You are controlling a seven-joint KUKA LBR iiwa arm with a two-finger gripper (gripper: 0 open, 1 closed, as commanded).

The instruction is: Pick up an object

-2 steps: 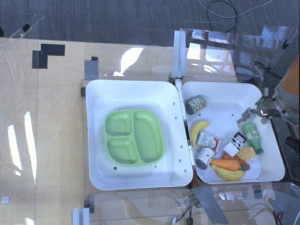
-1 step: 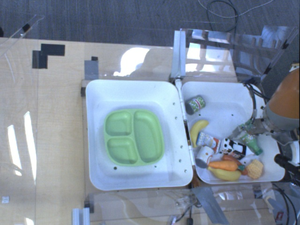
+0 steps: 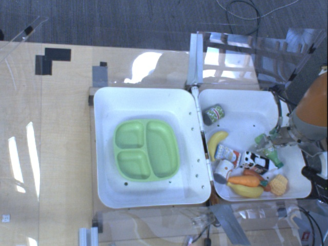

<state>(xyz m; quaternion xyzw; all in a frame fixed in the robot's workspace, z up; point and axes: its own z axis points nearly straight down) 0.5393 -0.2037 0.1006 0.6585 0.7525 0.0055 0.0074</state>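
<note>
On the pale wooden tabletop [image 3: 51, 152] two shallow white bins are set side by side. The left bin [image 3: 107, 188] is occupied by a light green divided plate [image 3: 147, 150] with three compartments, laid flat near its middle. The right bin [image 3: 241, 106] is crowded along its lower half: a small dark green can [image 3: 213, 114] is seen near the upper left, a banana [image 3: 217, 142] below it, then a small white packet [image 3: 225, 152], a black-and-white carton [image 3: 254, 161], an orange carrot [image 3: 246, 180], a second yellow banana [image 3: 247, 190] and a yellow corn-like piece [image 3: 279, 185]. A green object [image 3: 275, 158] lies just right of the carton. The claw [image 3: 270, 141] is placed low over the right side of this bin, close above the green object; whether it is open or closed cannot be told, nor whether anything is gripped. Clear plastic panels [image 3: 225, 60] are stood behind the bins, and grey carpet [image 3: 128, 9] with a looped cable [image 3: 241, 6] is visible beyond the tabletop.
</note>
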